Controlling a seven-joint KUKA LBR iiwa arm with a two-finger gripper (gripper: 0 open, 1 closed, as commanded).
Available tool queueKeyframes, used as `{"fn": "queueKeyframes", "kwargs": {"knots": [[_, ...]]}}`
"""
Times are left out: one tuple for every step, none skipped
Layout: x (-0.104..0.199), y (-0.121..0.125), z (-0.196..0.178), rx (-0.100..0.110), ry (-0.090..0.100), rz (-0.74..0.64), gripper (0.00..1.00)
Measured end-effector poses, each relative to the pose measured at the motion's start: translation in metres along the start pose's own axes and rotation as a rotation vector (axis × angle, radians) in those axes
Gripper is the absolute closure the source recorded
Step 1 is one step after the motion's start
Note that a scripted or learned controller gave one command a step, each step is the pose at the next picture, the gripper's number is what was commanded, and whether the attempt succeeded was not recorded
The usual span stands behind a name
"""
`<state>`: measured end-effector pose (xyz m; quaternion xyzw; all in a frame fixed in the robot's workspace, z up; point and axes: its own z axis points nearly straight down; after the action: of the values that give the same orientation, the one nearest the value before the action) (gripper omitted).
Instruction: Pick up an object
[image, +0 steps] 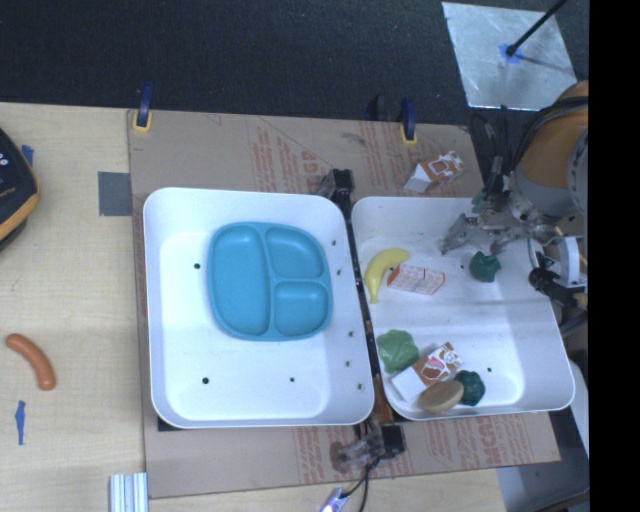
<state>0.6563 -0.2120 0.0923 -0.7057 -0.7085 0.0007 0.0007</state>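
Observation:
My gripper hangs over the far right part of the right bin, its fingers spread open with nothing between them. A small dark green object lies just in front of it, apart from the fingertips. Further left in the same bin lie a yellow banana and a small white and red carton. Along the bin's near edge are a light green leafy piece, another carton, a brown round piece and a dark green piece.
The left bin holds a blue divided plate. A carton lies on the cardboard behind the right bin. A sausage rests on the bench at far left, and a black and yellow device sits at the left edge.

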Motion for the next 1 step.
{"fn": "queueKeyframes", "kwargs": {"knots": [[0.0003, -0.0410, 0.0004, 0.001, -0.001, -0.001, 0.00]]}}
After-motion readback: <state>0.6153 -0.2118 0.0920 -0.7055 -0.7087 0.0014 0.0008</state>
